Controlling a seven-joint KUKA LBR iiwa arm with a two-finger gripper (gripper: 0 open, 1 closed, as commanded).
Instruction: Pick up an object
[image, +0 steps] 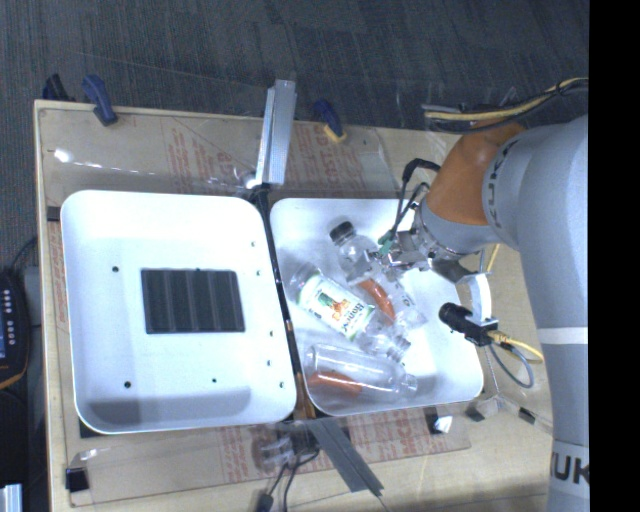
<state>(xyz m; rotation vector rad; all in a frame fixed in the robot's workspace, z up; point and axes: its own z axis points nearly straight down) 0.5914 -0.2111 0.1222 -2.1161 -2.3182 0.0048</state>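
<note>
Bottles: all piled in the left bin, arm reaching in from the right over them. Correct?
Not quite. The camera view shows the bottles piled in the right bin, not the left. The left bin shows a dark ribbed panel. The arm does reach in from the right.

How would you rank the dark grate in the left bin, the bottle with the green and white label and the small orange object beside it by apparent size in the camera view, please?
1. dark grate, clearly largest.
2. labelled bottle.
3. small orange object, smallest.
</note>
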